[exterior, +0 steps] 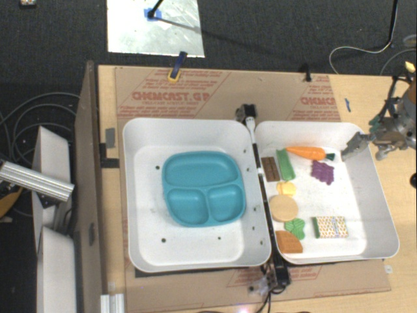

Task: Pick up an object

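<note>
arm at right edge; jaws pointing left

We see a tan surface covered by a printed cardboard sheet. On the sheet two white bins sit side by side, touching: the left bin and the right bin. A yellow clip rests at the sheet's far edge

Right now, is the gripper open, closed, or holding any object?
Gripper: at the right bin's far right edge; open or closed cannot be told, and nothing is seen held.
</note>
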{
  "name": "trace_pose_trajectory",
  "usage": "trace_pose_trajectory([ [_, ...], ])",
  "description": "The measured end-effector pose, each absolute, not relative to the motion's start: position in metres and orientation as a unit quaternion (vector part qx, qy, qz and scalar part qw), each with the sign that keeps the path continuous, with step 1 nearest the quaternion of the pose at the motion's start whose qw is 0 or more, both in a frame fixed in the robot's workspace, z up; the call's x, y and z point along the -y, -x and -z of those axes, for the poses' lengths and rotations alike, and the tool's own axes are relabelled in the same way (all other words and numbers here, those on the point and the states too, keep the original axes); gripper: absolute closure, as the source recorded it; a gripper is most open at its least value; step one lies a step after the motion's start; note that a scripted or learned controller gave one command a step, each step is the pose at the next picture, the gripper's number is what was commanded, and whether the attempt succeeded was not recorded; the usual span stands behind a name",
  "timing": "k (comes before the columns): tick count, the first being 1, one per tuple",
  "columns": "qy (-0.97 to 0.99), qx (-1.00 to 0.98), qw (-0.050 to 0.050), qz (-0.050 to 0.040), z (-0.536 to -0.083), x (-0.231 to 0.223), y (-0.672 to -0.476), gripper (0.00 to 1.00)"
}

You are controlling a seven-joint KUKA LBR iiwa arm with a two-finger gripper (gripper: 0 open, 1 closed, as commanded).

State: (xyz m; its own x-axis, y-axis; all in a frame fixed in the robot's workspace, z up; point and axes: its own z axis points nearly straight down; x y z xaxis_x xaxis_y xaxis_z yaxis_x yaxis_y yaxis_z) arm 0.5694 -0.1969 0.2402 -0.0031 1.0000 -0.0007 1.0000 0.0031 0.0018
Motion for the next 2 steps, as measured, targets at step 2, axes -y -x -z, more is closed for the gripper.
trace_pose_trajectory([
  [2,-0.705,-0.709,0.0,0.0004,-0.082,0.171,-0.602,0.0],
])
